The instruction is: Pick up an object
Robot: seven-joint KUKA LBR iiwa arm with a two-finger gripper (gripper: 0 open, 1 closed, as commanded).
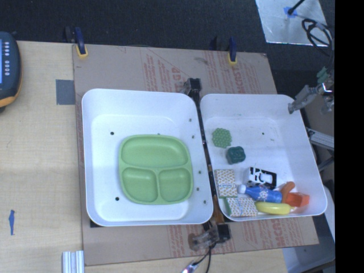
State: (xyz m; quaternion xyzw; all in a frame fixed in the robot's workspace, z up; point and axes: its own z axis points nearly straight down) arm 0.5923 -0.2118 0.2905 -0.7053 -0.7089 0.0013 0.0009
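The right bin [273,118] holds several small objects toward its near side. A round green bumpy piece [222,136] lies near the bin's left wall, with a dark teal block [235,154] just below it. Nearer the front lie a black and white item [262,177], a blue bottle [264,195], a yellow banana [273,208] and an orange piece [296,199]. Two patterned packets [225,182] [242,206] rest along the left front corner.
The left bin [102,124] carries a light green divided plate [155,168]. A grey bracket [304,97] juts at the right bin's far right corner. Clamps [81,45] [232,51] pin the cardboard at the back. A blue and orange device [8,67] sits far left.
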